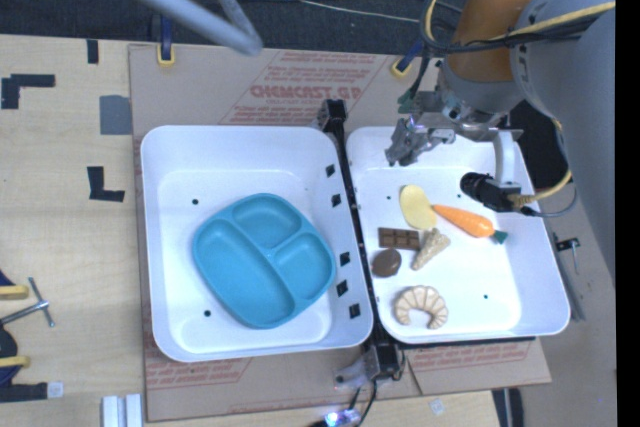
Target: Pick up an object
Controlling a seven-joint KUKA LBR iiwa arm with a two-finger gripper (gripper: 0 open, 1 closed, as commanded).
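Gripper (404, 151): I hang over the far left corner of the right bin (505, 287), above bare white floor. From this slant I cannot tell whether my gripper is open or closed. Nothing is visibly held in it.

Closest item: pale yellow oval piece (418, 207), just nearer the camera than me and apart from the gripper. A carrot (464, 219) lies beside its right edge, angled, with its green end toward the bin's right wall.

Next row: a brown chocolate bar (398, 238) lies flat below the yellow piece. A beige wedge (430, 249) sits just right of the bar, tilted. A brown round piece (386, 263) sits just below the bar, near the divider between the bins.

Near edge: a croissant (421, 306) lies on its own, apart from the rest.

Left bin (170, 177): holds one blue divided plate (262, 258), lying flat at a slant.

Both bins rest side by side on a cardboard sheet (300, 87) with red print, which lies on the wooden tabletop (60, 225).
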